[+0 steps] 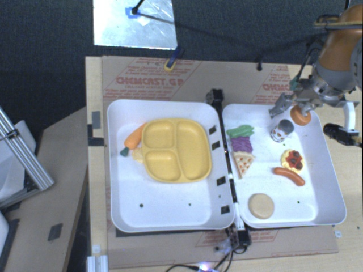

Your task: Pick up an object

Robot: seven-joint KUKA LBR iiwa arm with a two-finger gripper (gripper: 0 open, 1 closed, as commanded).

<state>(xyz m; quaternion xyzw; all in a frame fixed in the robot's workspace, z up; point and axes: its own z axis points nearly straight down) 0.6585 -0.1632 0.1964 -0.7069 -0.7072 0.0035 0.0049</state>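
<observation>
From my screen, the biggest things are the two white bins: the left bin [113,152] and the right bin [332,200], where the work is. The arm [340,50] reaches in over the right bin's far corner, and its gripper [291,104] sits low just beside an orange round piece [301,117]. I cannot tell whether the gripper is spread or clenched, nor whether it has the piece. I judge this as the approach-and-grasp step: the next move needs a clean close on that piece, then a straight lift. The yellow divided plate [173,152] in the left bin, with a carrot [135,136] against its edge, is well clear. Closer in, a small silver can [281,130] stands near the orange piece and could get knocked. The beige disc [261,205], sausage [289,176], pizza slice [244,164], purple piece [242,144] and green piece [240,131] lie farther off.
</observation>
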